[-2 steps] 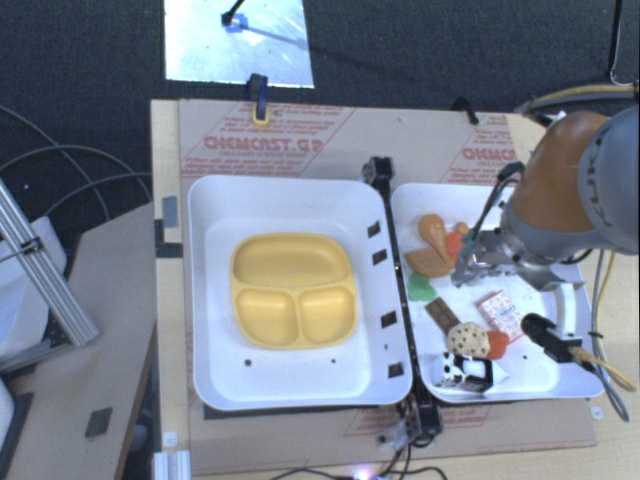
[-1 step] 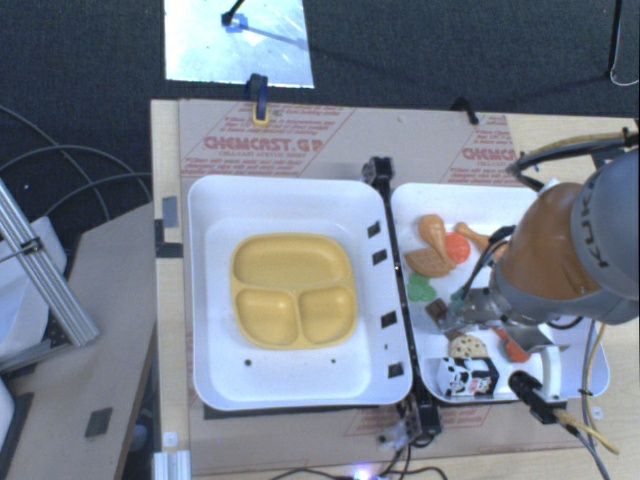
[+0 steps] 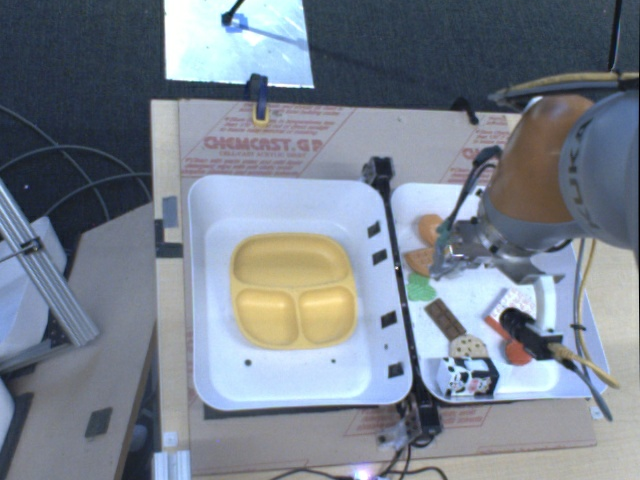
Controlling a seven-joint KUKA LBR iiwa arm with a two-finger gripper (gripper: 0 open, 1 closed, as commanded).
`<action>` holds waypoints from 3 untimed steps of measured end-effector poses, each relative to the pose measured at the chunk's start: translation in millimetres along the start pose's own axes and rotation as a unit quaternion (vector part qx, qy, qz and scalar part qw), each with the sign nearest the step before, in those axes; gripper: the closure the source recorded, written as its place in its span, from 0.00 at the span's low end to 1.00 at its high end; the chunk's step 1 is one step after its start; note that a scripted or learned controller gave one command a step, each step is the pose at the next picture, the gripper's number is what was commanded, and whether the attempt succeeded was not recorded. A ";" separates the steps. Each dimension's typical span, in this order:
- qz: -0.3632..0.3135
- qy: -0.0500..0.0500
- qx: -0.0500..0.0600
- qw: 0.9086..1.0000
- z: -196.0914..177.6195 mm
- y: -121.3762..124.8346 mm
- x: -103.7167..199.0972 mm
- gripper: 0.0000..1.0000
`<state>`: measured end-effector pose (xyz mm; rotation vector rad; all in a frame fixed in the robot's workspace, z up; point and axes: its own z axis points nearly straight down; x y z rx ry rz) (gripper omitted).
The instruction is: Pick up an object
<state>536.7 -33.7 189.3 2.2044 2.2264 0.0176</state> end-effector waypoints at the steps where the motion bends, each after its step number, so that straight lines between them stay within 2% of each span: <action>1: -0.001 0.002 0.007 1.000 -14.1 -49.8 84.5 1.00; 2: 0.006 -0.002 0.003 1.000 -63.4 -47.5 22.0 1.00; 3: 0.001 0.000 0.006 1.000 -69.7 -48.0 76.1 1.00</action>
